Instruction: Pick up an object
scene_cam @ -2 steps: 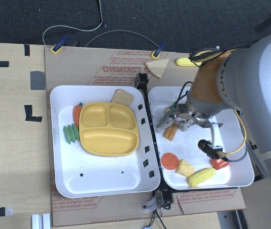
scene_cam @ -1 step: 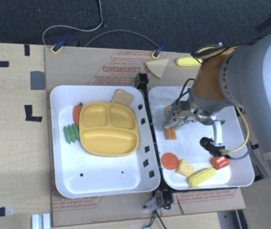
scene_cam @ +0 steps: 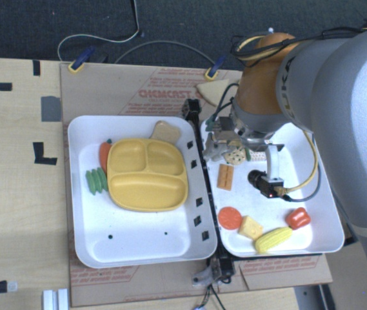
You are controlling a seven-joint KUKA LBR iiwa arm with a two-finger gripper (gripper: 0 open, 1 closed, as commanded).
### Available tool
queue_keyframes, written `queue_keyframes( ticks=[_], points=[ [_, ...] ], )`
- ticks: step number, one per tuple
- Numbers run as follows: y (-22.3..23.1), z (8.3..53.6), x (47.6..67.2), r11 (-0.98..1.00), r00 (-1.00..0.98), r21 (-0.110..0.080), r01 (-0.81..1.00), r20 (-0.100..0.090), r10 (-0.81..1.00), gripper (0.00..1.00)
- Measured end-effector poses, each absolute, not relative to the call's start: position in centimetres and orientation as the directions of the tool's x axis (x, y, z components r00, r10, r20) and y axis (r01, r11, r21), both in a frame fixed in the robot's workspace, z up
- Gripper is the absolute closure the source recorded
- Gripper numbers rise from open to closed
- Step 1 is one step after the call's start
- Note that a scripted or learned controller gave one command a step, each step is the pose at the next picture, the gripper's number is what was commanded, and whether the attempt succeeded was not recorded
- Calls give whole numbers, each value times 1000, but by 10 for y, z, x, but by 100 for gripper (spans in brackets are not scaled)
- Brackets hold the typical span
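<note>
At the near edge of the right bin (scene_cam: 325, 234) lay the corn (scene_cam: 273, 239), cheese (scene_cam: 250, 227), tomato (scene_cam: 230, 218) and pepper (scene_cam: 298, 218). Farther in lay the wafer (scene_cam: 226, 177), then the dice (scene_cam: 234, 155) directly beneath the gripper (scene_cam: 229, 142). Whether the gripper was spread or pinching could not be told. The dice appeared the likeliest target; descent should have been vertical and centred, clear of the wafer.
</note>
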State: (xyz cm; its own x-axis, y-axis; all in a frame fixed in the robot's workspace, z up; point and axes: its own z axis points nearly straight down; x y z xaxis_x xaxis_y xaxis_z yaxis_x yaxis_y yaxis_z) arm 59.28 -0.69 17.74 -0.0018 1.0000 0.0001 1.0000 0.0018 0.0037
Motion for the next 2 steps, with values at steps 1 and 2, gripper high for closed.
queue_keyframes(
  ticks=[1, 2],
  points=[
    [-70, 185, 582, -5, 5, -1, 1000, -3, 1000, 100],
    [-66, 184, 582, 0, 0, -1, 1000, -1, 1000, 0]
  ],
)
